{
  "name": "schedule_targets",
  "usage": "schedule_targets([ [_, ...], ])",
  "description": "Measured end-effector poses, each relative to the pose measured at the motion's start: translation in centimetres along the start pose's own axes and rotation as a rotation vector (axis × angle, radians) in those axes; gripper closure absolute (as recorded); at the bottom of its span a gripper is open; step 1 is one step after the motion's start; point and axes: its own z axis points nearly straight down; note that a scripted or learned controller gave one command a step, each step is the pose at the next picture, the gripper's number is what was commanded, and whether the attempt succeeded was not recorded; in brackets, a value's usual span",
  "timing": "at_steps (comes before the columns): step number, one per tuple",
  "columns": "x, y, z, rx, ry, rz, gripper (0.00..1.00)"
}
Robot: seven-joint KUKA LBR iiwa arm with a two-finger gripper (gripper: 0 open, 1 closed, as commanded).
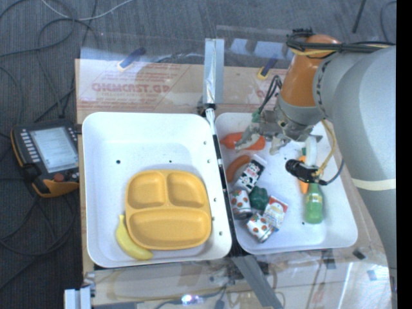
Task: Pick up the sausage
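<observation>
**Gripper low over the far end of the right bin, sausage beside it**

The grey arm with its orange band reaches in from the right and bends down into the right white bin. Its two-finger gripper hangs over the bin's far left part; whether it is open or closed cannot be made out from this angle, and nothing can be seen clamped in it.

The reddish-orange curved sausage lies in the right bin close to the divider wall, just below and left of the gripper, touching a small black-and-white carton. A second orange piece lies near the far wall, right beside the gripper.

Nearer the camera sit a dark green lumpy toy and red-and-white patterned cans. A green plastic bottle lies towards the right side.

The left white bin holds a yellow three-compartment plate, with a yellow banana tucked against its near left edge.
</observation>
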Motion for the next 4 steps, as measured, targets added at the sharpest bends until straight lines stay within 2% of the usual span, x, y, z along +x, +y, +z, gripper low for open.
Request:
schedule_targets([
  [1, 0.1, 0.3, 1.95, -0.016, -0.003, -0.072, 0.0],
  [2, -0.37, 0.07, 1.29, -0.008, -0.009, -0.068, 1.0],
  [3, -0.32, 0.13, 1.23, -0.01, -0.009, -0.069, 0.0],
  [4, -0.11, 0.24, 1.95, -0.014, -0.006, -0.112, 0.0],
])
